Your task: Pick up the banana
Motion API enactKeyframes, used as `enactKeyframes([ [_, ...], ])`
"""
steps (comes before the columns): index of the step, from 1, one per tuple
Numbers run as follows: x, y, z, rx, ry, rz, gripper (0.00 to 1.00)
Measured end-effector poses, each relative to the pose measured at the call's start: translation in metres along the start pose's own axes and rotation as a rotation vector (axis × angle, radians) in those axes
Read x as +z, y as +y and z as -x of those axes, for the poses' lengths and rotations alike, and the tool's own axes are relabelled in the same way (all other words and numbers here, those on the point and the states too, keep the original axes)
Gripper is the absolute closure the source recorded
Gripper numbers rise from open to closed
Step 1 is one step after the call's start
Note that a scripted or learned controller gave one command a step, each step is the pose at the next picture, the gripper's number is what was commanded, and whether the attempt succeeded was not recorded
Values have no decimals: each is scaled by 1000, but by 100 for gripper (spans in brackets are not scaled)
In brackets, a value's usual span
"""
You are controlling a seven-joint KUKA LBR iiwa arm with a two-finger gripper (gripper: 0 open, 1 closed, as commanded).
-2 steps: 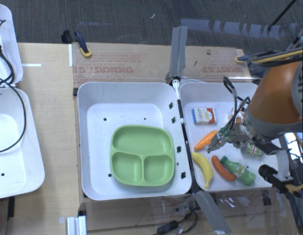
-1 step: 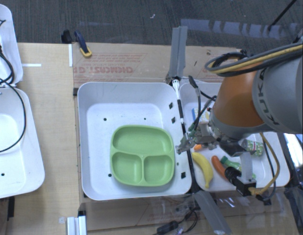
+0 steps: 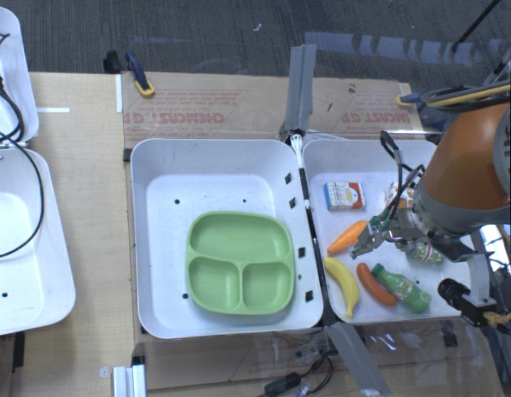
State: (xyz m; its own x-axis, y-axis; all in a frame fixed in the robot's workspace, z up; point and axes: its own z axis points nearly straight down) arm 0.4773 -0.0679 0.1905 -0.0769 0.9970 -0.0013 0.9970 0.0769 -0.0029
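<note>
The yellow banana [image 3: 342, 283] lies in the right bin [image 3: 367, 157], near its front left corner, curving along the bin's left wall. My gripper [image 3: 370, 238] hovers over the middle of that bin, up and to the right of the banana and apart from it. It stands open beside the right end of an orange carrot [image 3: 347, 236], with nothing between its fingers.
A red-orange sausage [image 3: 376, 285] and a green bottle [image 3: 403, 290] lie just right of the banana. A small white and red box [image 3: 344, 194] sits at the back of the right bin. The left bin [image 3: 156, 222] holds a green divided plate [image 3: 202, 292].
</note>
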Motion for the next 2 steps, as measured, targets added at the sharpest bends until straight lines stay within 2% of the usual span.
enactKeyframes([
  [1, 76, -2, 26, -187, 2, 0, 0],
  [2, 92, 3, 29, -409, -1, 15, 0],
])
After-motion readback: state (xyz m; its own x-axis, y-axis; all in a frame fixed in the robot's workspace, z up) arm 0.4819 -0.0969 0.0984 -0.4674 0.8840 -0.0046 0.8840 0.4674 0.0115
